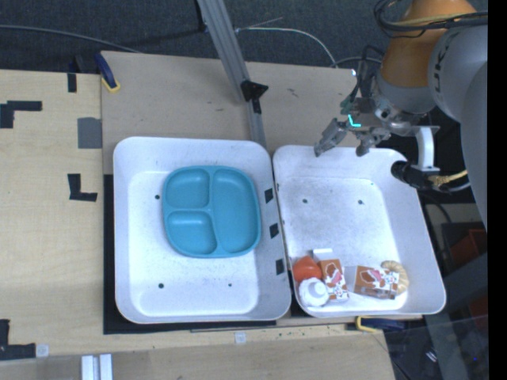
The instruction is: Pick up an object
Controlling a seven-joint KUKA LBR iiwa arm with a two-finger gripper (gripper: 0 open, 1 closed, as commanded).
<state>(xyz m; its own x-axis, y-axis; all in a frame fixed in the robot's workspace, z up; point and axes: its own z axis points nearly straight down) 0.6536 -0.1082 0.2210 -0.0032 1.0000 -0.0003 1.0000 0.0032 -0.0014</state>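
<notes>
My gripper [345, 145] hangs over the far edge of the right bin [412, 212], its two fingers spread apart with nothing between them. At the near end of that bin lie a red-orange ball [306, 269], a white round piece [314, 291], a small red and white packet [334, 279] and a brown and white packet [382, 279]. All of these lie well in front of the gripper, near the bin's front rim.
The left bin [139, 291] holds a teal divided plate [211, 210]. A grey metal pole [226, 34] slants down to the gap between the bins at the back. The arm's orange band [424, 34] is at the upper right.
</notes>
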